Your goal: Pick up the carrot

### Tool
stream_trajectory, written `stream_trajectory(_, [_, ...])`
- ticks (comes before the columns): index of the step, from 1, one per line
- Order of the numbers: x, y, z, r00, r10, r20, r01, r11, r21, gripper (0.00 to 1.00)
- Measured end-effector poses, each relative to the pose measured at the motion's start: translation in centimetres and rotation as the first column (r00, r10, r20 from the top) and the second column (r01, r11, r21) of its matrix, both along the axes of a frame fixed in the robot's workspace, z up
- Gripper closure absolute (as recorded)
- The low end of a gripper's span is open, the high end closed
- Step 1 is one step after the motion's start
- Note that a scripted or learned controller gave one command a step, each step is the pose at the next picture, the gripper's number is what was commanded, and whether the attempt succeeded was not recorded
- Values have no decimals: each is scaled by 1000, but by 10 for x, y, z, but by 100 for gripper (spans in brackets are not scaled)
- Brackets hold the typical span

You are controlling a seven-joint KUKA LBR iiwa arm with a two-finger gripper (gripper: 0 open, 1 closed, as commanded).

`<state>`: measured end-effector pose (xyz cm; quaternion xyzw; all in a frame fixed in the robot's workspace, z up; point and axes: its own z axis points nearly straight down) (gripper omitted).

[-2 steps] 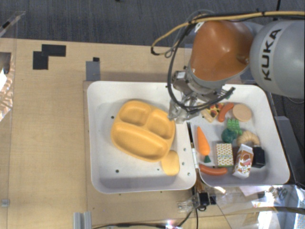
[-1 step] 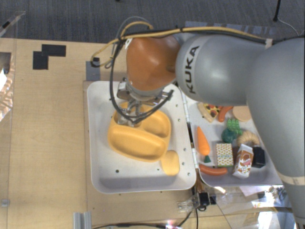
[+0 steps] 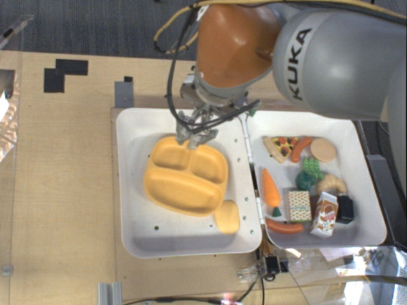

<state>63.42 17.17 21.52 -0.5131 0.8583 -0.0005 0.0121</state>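
My pincer (image 3: pixel 194 134) is hovering over the yellow tray's (image 3: pixel 184 180) top edge, grip unreadable; carrot (image 3: pixel 271 189) is lying right of the tray.

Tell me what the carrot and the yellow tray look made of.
Carrot: likely moulded plastic toy; even orange, smooth, green stub at one end. Yellow tray: probably plastic too; uniform colour, rounded moulded compartments, soft matte sheen. Neither can be confirmed by look alone.
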Motion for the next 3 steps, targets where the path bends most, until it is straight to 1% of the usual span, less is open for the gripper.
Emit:
stream_trajectory(1, [5,-2,-94,977,213,-8,-213,977,-5,100])
stream_trajectory(2, [-44,20,-104,803,594,52,-593,804,-39,100])
stream_trajectory(3, [-41,23,-89,807,587,68,-586,810,-38,100])
